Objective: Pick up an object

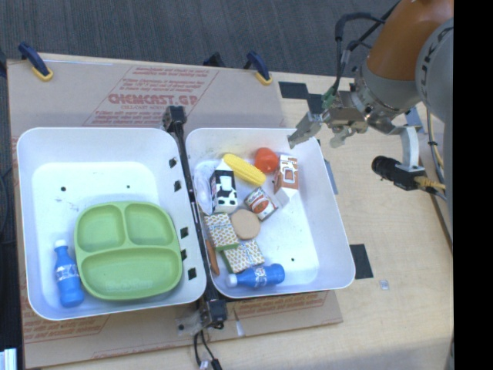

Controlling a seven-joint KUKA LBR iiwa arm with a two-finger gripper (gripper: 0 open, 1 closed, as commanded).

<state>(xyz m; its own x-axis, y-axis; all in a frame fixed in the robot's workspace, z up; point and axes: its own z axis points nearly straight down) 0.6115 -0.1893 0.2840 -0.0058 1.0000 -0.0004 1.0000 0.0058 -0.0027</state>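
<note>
The right bin (331,230) holds a heap of small items: a yellow banana (245,169), a red tomato (266,159), a red-and-white carton (288,172), a black-and-white carton (224,191), a small can (260,203), a tan round disc (246,224) and a blue bottle (258,277) lying on its side. My gripper (317,136) hangs above the bin's far right corner, up and to the right of the tomato. Its two fingers stand apart, open, with nothing between them.
The left bin (31,176) holds a green divided plate (127,249) and a second blue bottle (67,274) at its near left corner. Two patterned packets (231,243) lie near the disc. A black clip (175,116) sits where the bins meet.
</note>
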